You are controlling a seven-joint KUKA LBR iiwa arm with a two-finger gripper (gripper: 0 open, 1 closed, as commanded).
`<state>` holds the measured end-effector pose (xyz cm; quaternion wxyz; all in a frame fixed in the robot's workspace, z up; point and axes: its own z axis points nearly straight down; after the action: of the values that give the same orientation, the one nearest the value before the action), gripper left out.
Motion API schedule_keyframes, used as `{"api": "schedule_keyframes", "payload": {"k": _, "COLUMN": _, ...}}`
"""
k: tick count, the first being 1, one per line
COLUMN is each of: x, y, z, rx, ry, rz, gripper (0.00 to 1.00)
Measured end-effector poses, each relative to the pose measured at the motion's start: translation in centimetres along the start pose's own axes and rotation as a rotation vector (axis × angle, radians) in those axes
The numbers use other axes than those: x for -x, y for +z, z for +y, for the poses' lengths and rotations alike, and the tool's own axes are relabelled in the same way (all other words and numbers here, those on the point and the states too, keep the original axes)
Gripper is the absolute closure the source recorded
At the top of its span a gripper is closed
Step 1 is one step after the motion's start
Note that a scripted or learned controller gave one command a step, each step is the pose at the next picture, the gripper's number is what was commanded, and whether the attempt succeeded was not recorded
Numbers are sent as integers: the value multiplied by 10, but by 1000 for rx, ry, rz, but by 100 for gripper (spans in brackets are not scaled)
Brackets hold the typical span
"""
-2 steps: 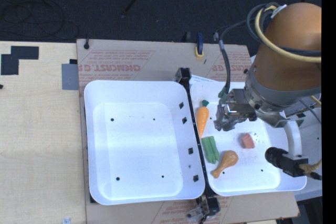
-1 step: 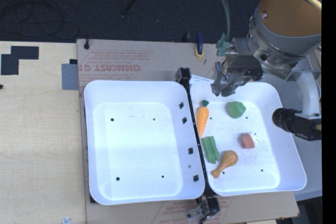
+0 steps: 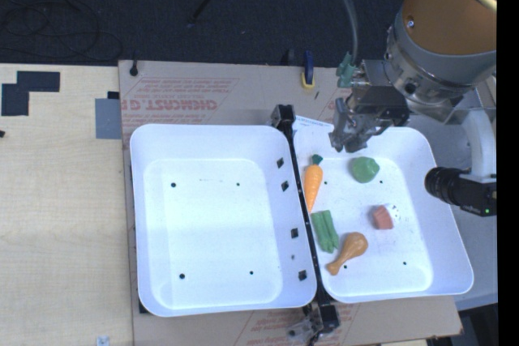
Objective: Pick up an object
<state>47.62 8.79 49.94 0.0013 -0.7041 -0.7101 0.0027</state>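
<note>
Overhead, the arm [image 3: 442,20] runs out of frame — its jaws, dark above the right bin [image 3: 438,271], can't be told open from clenched.

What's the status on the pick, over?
Gripper above right bin's far edge, nothing seen in it. Carrot, green lump, red block, drumstick, green stick all lying in bin. Path clear.

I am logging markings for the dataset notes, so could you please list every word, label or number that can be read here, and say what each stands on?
Red print on the cardboard sheet above the left bin: several lines, upside down from this view, too blurred to read.
Red print on the cardboard's front edge, below the bins: too small and faint to read.
No readable text on the toys or the gripper.
</note>
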Motion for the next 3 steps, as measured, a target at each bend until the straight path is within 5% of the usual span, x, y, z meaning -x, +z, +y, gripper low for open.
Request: {"api": "schedule_keyframes", "payload": {"k": 3, "x": -2, "y": -28, "z": 1, "rx": -11, "ry": -21, "rz": -2, "gripper": 100}}
